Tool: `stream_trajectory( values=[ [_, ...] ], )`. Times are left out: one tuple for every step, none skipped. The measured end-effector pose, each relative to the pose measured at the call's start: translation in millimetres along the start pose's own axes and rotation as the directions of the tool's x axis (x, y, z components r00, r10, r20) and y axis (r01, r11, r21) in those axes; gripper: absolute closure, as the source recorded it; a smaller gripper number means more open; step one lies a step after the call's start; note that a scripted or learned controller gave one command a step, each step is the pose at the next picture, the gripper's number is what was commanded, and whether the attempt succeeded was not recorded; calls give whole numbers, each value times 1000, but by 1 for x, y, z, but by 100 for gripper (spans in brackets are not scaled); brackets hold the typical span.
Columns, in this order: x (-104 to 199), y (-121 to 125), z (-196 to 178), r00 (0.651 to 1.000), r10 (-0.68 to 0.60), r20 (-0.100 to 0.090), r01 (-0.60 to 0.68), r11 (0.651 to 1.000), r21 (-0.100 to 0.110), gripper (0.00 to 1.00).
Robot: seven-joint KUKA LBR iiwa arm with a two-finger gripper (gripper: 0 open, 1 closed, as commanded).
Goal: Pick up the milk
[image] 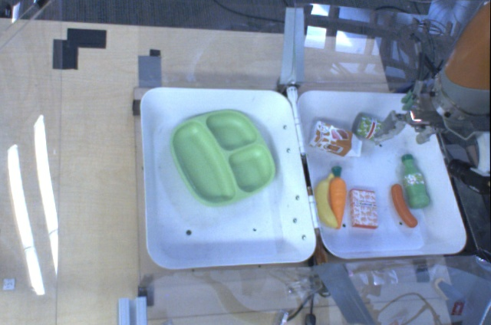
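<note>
Although the milk (331,138) is a small carton, white with red and orange print, it lies tipped on its side near the top-left corner of the right bin (453,243), close to the divider between the two bins. It looks light and fairly stiff, a toy-sized box with flat faces that should take a pinch across its narrow width; the smooth printed skin could slip if the hold is shallow, so a grip over the middle of the body seems safest. Just beside it to the right sits a small green and white can or pouch (366,126), hard to name at this size.

From the right edge the arm reaches in low over the bin's upper rim, its orange band high at the corner and the wrist angled down and leftward. The claw (393,124) hangs just right of that green item, apart from the milk. Whether it is spread or closed I cannot tell, and nothing is seen between its tips.
</note>
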State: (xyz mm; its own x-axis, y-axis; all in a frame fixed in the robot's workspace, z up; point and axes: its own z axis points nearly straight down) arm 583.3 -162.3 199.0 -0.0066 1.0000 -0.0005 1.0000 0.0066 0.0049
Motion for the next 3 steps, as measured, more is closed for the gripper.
stream_trajectory(
  values=[
    [-30,81,100,997,-71,2,71,997,-2,0],
    [-30,13,111,996,-84,1,84,996,-3,0],
    [-28,17,97,996,-87,4,87,996,-15,100]
  ],
)
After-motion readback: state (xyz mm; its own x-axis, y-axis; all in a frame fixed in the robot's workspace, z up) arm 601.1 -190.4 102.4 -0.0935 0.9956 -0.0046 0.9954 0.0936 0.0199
